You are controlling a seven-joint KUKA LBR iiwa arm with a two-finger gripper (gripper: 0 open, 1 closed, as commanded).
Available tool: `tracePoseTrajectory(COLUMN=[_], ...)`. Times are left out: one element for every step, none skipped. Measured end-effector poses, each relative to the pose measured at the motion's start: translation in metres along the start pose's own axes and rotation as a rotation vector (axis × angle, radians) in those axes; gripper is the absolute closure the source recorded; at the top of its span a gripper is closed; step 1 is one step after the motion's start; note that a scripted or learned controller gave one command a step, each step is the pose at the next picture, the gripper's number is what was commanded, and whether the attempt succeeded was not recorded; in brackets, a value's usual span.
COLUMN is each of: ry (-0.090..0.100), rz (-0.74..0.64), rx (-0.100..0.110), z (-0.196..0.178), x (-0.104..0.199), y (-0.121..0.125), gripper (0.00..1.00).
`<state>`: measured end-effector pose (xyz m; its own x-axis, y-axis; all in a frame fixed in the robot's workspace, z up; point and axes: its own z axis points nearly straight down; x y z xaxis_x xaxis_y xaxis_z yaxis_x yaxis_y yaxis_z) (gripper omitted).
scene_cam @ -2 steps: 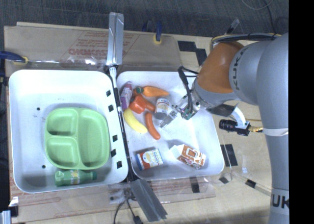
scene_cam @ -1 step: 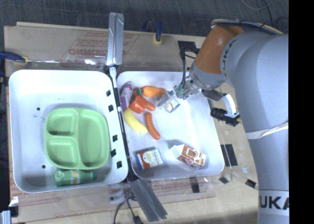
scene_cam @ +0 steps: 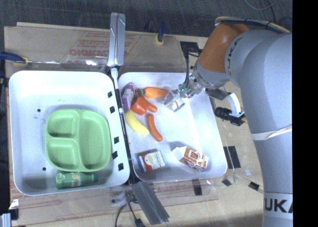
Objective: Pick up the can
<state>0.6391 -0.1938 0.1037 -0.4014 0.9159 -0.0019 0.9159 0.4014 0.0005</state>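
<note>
Hand over right bin's far corner, on or just above the can; grasp unconfirmed.

I see the hand point(scene_cam: 183, 93) low in the right bin point(scene_cam: 208, 136), with a small silvery can point(scene_cam: 174, 104) right at its tip, near the carrot point(scene_cam: 155, 92). I cannot tell if the hand is open or closed, nor if the can sits between the fingers. Risks, my judgement: the can looks tilted and smooth, so an off-centre pinch could squirt it out or roll it toward the carrot and red pepper point(scene_cam: 141, 106); crowding there could snag a neighbour instead. The bin's far wall is close, leaving little room to re-approach.
</note>
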Motion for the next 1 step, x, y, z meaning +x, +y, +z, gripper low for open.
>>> tracePoseTrajectory(ry=[0.001], rz=[-0.022], rx=[0.0], z=[-0.0669], x=[0.0055], y=[0.0095], gripper=[1.0])
